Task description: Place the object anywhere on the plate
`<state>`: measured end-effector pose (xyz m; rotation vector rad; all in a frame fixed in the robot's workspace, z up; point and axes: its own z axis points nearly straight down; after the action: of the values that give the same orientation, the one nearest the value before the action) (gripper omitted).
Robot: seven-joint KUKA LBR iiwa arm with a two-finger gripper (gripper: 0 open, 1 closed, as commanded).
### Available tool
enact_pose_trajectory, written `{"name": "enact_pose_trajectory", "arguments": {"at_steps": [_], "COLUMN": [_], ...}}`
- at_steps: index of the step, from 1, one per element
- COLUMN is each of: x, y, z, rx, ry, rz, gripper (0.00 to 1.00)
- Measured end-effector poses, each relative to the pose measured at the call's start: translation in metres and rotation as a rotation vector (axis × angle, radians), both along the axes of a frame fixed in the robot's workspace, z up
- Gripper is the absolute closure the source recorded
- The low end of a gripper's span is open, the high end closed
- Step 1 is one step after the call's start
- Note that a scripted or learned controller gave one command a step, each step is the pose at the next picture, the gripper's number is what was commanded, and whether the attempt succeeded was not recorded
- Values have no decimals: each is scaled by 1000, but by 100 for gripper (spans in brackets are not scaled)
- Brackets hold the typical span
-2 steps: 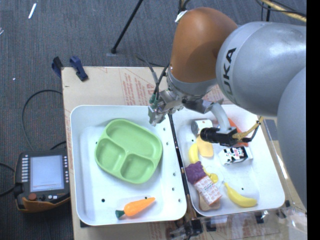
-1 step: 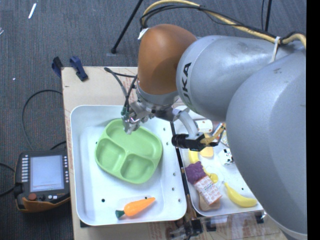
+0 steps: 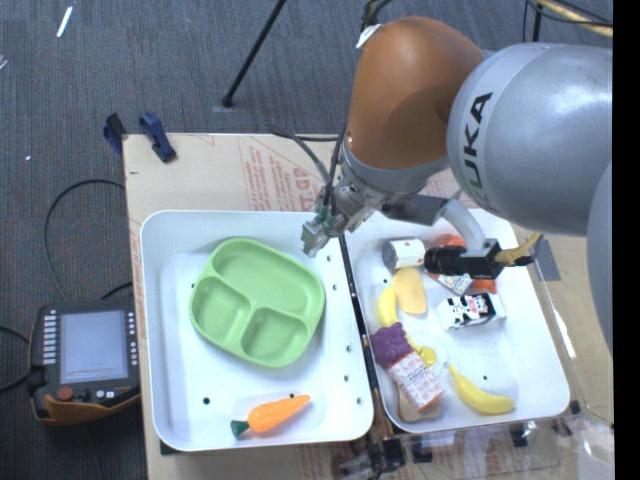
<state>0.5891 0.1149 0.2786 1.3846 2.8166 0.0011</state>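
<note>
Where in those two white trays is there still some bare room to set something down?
The left bin has bare floor left of the green plate, and between the plate and the toy carrot at its front edge. The plate's three compartments look bare too. The right bin is crowded with toy food, with only its front right corner beyond the banana open.

Green three-compartment plate, lying flat, tilted askew, middle of left bin

On your left, a teach pendant lies on the grey carpet beside the bench. You see blue clamps gripping the bench's far left corner, and a black tripod leg slanting across the carpet beyond.
</note>
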Motion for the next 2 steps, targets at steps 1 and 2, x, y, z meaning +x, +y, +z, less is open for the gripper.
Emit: {"name": "enact_pose_trajectory", "arguments": {"at_steps": [1,2], "x": [26,5], "y": [63,41], "z": [-121,11], "rx": [0,2], "ry": [16,-14], "rz": [232,292], "gripper": [100,100]}}
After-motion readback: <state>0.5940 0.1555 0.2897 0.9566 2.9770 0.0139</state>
